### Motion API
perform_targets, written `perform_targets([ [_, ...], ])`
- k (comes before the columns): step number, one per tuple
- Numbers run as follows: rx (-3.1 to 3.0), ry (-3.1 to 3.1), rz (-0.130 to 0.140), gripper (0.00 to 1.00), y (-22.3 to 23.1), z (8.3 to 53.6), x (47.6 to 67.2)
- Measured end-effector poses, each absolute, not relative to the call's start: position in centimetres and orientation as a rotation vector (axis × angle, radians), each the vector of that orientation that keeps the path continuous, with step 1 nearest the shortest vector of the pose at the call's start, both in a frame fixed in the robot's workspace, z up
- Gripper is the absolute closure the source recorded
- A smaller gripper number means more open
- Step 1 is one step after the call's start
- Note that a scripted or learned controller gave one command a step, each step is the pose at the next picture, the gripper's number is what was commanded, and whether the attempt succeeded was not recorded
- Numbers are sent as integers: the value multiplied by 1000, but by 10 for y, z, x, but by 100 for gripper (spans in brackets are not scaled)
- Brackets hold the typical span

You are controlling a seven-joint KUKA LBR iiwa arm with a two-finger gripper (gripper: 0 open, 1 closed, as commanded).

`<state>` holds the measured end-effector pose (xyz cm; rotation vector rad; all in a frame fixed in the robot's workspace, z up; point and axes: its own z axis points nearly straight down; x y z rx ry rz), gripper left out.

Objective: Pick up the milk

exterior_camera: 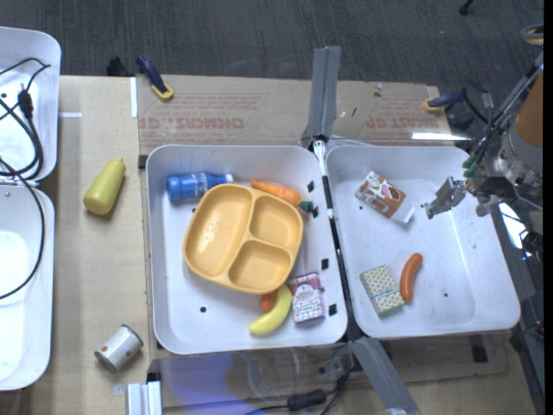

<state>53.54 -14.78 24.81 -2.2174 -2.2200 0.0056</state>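
A small brown and white milk carton (383, 195) lies flat in the upper part of the right bin (484, 309). A second small carton, pink and white (307, 298), lies in the left bin (164, 258) at its front, beside the yellow plate. My gripper (441, 199) hangs over the right bin, a little to the right of the brown carton and apart from it. It is open, with nothing between its fingers.
The right bin also holds a patterned cracker box (381, 289) and an orange sausage (410, 276). The left bin holds a yellow divided plate (244, 237), a blue bottle (197, 185), a carrot (276, 191) and a banana (271, 316). A yellow bottle (104, 187) and a can (118, 347) lie on the bench.
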Motion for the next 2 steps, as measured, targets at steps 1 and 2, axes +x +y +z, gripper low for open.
perform_targets([
  [1,-2216,-2219,10,100,-148,255,536],
  [2,-1560,-2723,2,100,-104,212,559],
])
